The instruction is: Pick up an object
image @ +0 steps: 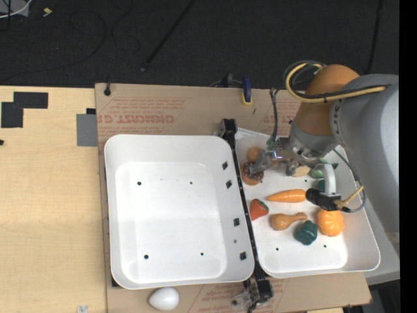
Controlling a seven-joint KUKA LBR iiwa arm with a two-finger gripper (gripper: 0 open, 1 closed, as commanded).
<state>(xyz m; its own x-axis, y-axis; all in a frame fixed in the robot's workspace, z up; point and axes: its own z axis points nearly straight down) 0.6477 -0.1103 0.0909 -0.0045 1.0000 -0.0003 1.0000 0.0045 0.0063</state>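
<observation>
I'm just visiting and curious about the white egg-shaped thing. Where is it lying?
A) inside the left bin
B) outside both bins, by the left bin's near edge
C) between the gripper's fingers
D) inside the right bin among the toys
B: the white egg rests on the bench below the left bin, outside its rim.

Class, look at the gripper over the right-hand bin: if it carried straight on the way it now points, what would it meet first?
The gripper points down and leftward, so it would probably first meet the small brown object beside the bin's left wall. Depth is uncertain from this slanted view.
</observation>
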